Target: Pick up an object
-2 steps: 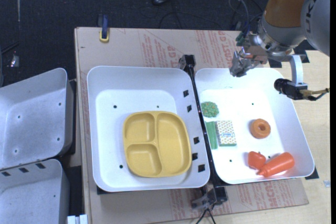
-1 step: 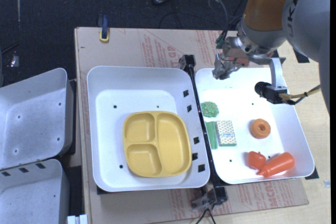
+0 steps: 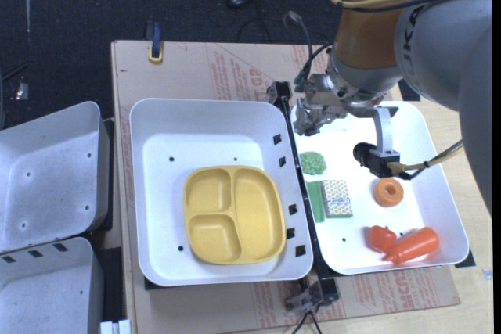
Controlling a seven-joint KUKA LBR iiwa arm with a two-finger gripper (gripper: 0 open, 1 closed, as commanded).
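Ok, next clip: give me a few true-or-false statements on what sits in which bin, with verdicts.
1. The yellow divided plate lies in the left bin. True.
2. The orange ring lies on the yellow plate. False: it lies in the right bin, apart from the plate.
3. The green round piece lies in the right bin near the divide between the bins. True.
4. The orange bottle-shaped toy stands upright. False: it lies on its side near the right bin's front edge.
5. The tool is over the left bin. False: it is over the right bin's far left corner.
6. The patterned box lies between the green piece and the orange toy. True.
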